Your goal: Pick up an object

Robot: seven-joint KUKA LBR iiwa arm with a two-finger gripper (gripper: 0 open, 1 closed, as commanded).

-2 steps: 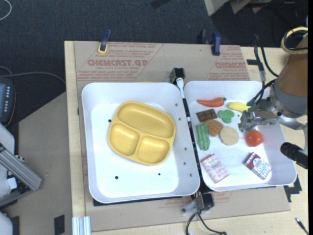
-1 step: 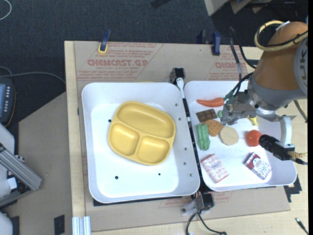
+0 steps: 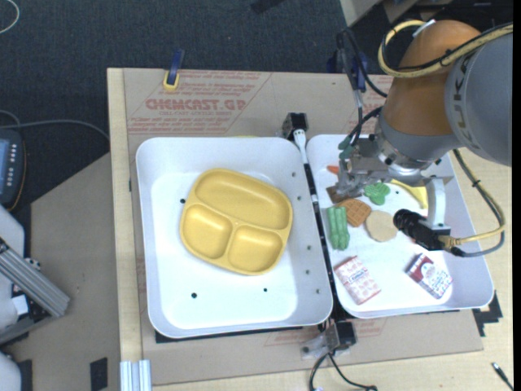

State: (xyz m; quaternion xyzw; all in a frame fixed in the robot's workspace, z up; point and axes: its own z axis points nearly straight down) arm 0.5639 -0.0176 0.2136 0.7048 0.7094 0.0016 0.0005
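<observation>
My gripper (image 3: 348, 187) reaches down into the right bin (image 3: 472, 287), near its upper left part, over a cluster of small toy foods. Just below it lie a waffle-patterned orange cookie (image 3: 356, 211), a green broccoli-like piece (image 3: 377, 192) and a long green pod (image 3: 337, 227). A pale round biscuit (image 3: 380, 229) sits to the right of the pod. A yellow banana-like piece (image 3: 414, 194) pokes out under the arm. Two small red and white packets (image 3: 356, 278) (image 3: 429, 274) lie toward the bin's front. The wrist hides the fingertips.
The left bin (image 3: 163, 283) holds a yellow three-compartment tray (image 3: 236, 220). A black cylindrical part (image 3: 417, 229) with a yellow cable juts over the right bin. The grey and orange arm (image 3: 440, 88) covers the right bin's back half.
</observation>
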